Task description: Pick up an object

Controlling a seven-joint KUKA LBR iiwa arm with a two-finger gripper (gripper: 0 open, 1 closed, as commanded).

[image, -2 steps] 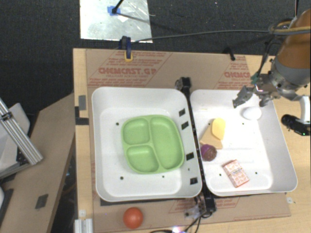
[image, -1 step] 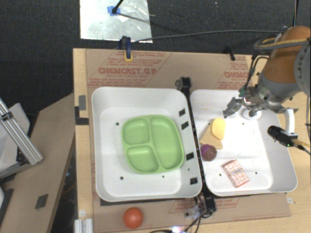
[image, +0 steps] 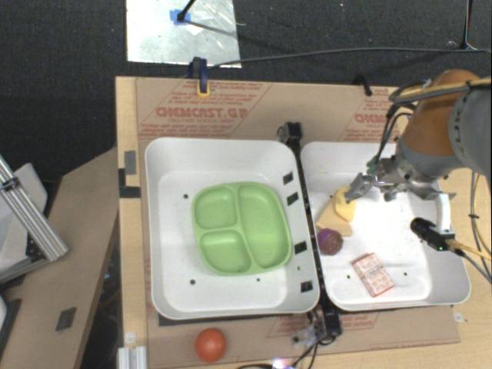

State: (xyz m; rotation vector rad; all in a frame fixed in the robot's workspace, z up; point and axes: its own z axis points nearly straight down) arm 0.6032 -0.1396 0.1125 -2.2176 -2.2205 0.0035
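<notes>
The brown backing sheet under the bins bears "CHEMCAST GP" in red, repeated at right.

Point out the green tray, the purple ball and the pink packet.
green tray (image: 219, 210): camera view, upper-left compartment.
purple ball (image: 330, 241): camera view, its middle.
pink packet (image: 373, 274): camera view, its top face.

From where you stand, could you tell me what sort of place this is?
Most likely a robotics lab's grasping test bench: a grey arm reaches over two white bins, one holding a green divided tray, on a protective-paper-covered board, with cables trailing around.
</notes>
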